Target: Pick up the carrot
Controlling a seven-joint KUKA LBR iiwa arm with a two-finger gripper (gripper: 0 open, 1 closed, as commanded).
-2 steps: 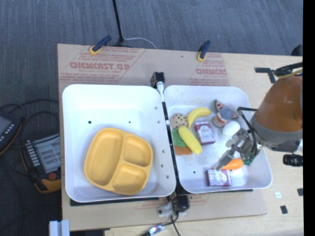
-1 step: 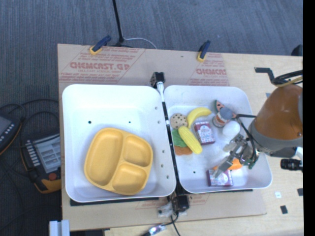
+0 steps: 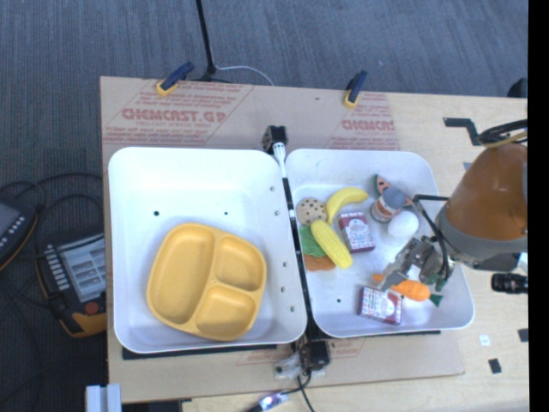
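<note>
The carrot (image 3: 413,290) is lying in the right-hand white bin (image 3: 426,169), near its lower right corner, its orange body pointing roughly sideways with a bit of green at the right end. The gripper (image 3: 410,269) is hanging right over it, its dark fingers reaching down to the carrot's upper left edge; whether they are spread or closed cannot be told, and the carrot is not visibly sitting between them. Just left of the carrot a small red-and-white carton (image 3: 380,305) is lying flat. Further up, a white egg (image 3: 401,225) is resting beside a small can (image 3: 391,199), and a second red carton (image 3: 356,232) is sitting next to a corn cob (image 3: 331,244). A banana (image 3: 346,200) is curving above the corn, with a cookie (image 3: 309,209) to its left. The grey arm with its orange band (image 3: 491,197) is reaching in from the right. In the left bin (image 3: 137,172) a yellow divided plate (image 3: 206,280) is sitting.
</note>
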